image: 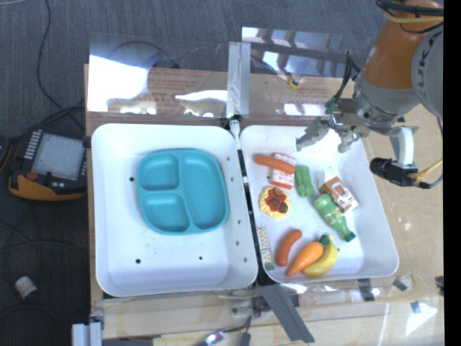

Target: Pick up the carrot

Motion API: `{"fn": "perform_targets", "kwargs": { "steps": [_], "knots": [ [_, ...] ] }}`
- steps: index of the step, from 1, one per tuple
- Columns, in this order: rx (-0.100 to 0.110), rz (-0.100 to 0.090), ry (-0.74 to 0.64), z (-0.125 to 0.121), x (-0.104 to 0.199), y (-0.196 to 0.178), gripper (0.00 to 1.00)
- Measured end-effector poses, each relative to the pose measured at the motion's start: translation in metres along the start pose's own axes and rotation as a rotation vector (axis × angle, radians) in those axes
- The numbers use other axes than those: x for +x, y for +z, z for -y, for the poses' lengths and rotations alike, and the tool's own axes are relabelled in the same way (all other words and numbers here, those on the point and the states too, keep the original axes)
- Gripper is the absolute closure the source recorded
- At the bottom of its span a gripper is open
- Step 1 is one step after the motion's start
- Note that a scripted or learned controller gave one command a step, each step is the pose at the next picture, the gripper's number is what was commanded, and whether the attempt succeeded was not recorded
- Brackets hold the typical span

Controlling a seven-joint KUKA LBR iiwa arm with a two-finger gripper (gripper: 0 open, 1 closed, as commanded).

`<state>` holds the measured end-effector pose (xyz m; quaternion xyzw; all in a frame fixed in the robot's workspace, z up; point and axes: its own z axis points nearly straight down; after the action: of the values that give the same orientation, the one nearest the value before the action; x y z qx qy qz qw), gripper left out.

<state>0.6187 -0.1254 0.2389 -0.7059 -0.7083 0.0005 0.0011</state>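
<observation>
Clutter was seen at the far left, on the dark carpet: a handheld control pendant [45, 166] with a grey screen and orange-and-black casing, partly cut by the frame edge, with cables trailing above it; a small grey object lower down could not be identified. On the bench, the left bin [115, 265] was occupied by a teal divided plate [181, 191], lying flat near its middle. Behind both bins, clear panels were washed out by glare, so what lay behind them could not be made out.

In the right bin [374, 222], toy foods were gathered; a long orange-red piece [271, 161] lay toward the back, touching a red-and-white packet [283, 176]; a small round pizza-like piece [275, 202] sat below these; a green vegetable [304, 181] lay just beside them; a green bottle [333, 217] lay tilted, with an orange-and-white carton [340, 194] touching it. Near the front wall a red sausage [288, 245] was seen, and just beside it the carrot [305, 257], lying slanted against a yellow banana [323, 259], which was partly covered by it.

At the back right, the gripper [329, 135] was held above the bin's rear edge, well apart from the carrot; its fingers [311, 136] were spread with nothing between them. The arm's upper part was cut off by the frame.
</observation>
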Motion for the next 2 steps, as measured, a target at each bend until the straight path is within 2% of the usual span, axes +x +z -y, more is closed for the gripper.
{"fn": "perform_targets", "kwargs": {
  "steps": [1, 2],
  "knots": [
    [0.002, -0.001, -0.193, 0.071, 0.026, 0.093, 0.00],
    [-0.013, 0.002, -0.049, 0.107, 0.021, 0.149, 0.00]
  ]
}}
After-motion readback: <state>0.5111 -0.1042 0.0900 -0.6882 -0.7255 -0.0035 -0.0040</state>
